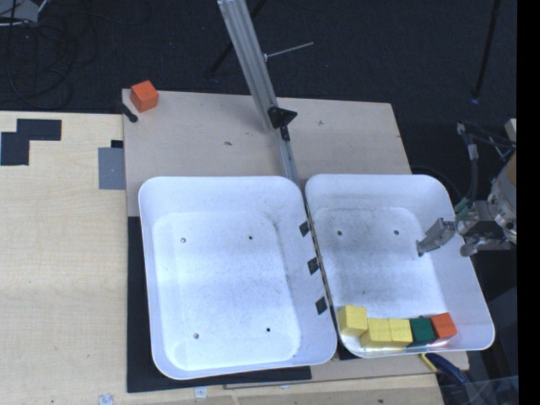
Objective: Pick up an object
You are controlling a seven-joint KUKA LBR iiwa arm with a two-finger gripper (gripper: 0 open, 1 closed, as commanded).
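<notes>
Five blocks (396, 330) line the right bin's (384, 194) near wall; the tool (460, 236) hovers spread wide, holding nothing.

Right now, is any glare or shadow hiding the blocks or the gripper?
Camera view: even light, no glare on the blocks, which read sharp in the right bin; the gripper at that bin's right rim is small and slightly blurred against a dark background.

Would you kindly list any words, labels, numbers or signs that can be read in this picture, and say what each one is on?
None: no readable text shows anywhere.
The blocks in the right bin have plain faces.
The orange cube on the bench is unmarked.
The left bin bears only small dark dots.
The dark patches on the wooden board are shapes, not letters.
</notes>
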